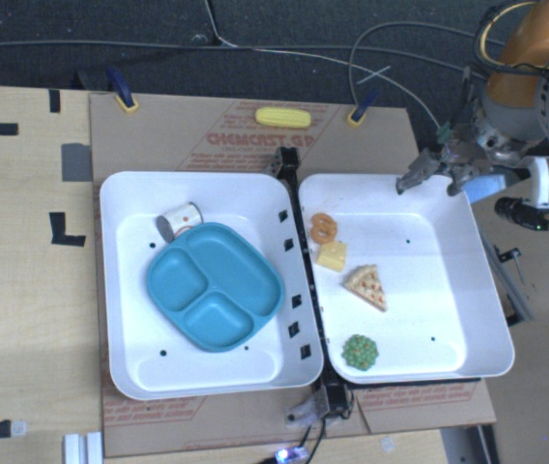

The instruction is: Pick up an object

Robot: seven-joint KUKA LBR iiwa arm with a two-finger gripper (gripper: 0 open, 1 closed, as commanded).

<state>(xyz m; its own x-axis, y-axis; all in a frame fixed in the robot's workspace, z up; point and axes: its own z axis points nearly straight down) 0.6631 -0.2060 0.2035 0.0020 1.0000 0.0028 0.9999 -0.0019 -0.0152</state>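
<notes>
Pretzel [323,227], the nearest small piece to the gripper, lies in the right bin [468,288] near its left wall, just right of the blue tray [215,284] in the left bin. Below it sit a cheese cube [332,256], pizza slice [365,287] and broccoli [360,352]. It looks light and stiff; pinch across its outer ring. The gripper [434,174] hovers over the bin's far rim, fingers spread, empty.

2 bins [120,259], 1 tray [215,285], 1 cup [180,221], 5 toy foods [364,287]
</notes>
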